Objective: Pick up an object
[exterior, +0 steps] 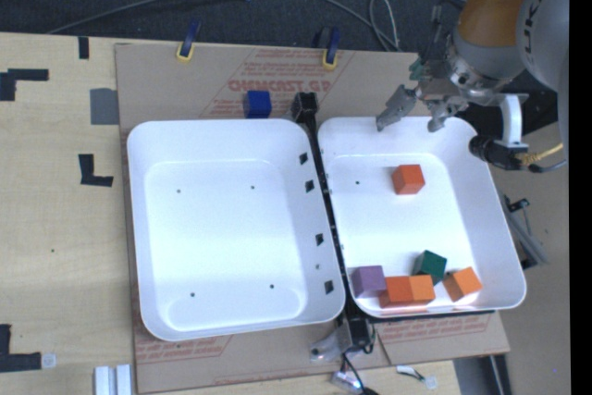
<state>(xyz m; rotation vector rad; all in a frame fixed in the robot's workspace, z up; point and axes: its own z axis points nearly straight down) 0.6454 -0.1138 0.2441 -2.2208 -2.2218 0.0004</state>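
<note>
My gripper [410,117] hangs over the far rim of the right bin [481,199], its two fingers spread open with nothing between them. An orange cube [408,178] lies alone in the right bin, a short way in front of the gripper. Along the bin's near wall sit a purple block [369,279], an orange block [408,290], a dark green block [430,265] and another small orange block [462,283], packed close together.
The left bin [222,227] lies beside the right one, joined by black clips [319,199]. A blue block [258,103] rests on the cardboard behind the left bin. Cables run across the dark floor at the back.
</note>
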